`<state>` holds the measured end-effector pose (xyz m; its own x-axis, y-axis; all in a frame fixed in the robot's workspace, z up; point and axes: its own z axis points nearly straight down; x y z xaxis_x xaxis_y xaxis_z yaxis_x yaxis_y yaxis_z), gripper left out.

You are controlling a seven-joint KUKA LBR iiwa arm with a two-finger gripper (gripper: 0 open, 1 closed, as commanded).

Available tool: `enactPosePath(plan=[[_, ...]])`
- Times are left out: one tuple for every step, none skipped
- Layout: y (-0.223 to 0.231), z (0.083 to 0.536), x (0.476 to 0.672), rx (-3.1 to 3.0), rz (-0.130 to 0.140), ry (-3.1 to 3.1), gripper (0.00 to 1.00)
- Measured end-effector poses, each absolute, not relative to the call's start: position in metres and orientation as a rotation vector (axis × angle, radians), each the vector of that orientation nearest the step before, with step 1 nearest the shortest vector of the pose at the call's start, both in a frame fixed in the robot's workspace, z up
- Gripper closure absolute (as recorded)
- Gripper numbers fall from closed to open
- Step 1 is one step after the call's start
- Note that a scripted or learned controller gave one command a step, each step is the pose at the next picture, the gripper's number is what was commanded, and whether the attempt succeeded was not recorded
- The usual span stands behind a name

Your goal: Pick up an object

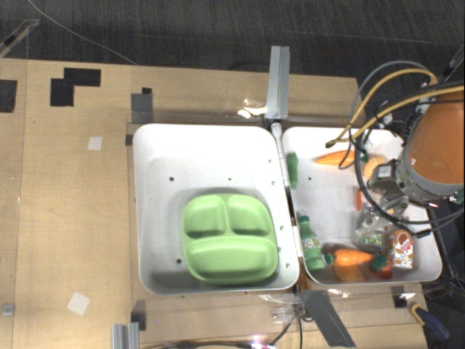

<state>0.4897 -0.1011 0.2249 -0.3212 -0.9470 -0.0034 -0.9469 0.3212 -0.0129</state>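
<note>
Tool [378, 220] hangs low over the right bin [320, 195], toward its right wall and near front edge; arm [436, 147] comes in from the right, orange band sitting above the wrist, yellow and black cables [378, 97] looping up over the bin's far right corner. Arm body and cable bundle cover the tool from above, so can't tell how it is set or if anything is in it. Right under and beside the tool: a clear crinkly packet [372, 233], blurry, touching or just beside the tool, can't tell which. Just right of that a small carton with printed pattern [402, 251] against the right wall near the front corner. Along the front edge: an orange carrot-like toy [354, 259], a red piece [383, 266] just beside it, a green bottle [310, 244] in the front left corner next to the divider wall. Further back: another orange carrot shape [330, 159] near the far edge, partly behind cables; a yellowish round item [373, 167] beside it, partly hidden; a slim green item [292, 169] lying along the left wall. Left bin [156, 195] holds a green divided tray [230, 236], three compartments, sitting toward the front edge, well apart from the tool. Both bins side by side on the wooden tabletop [65, 209]; black square markers [73, 86] near the tabletop's far left corner.
</note>
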Motion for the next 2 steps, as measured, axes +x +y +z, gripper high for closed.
enactPosePath(plan=[[-0.054,0.26,0.514,-1.866,-0.008,2.513,1.0],[-0.052,0.221,0.498,-2.196,-0.004,2.238,1.0]])
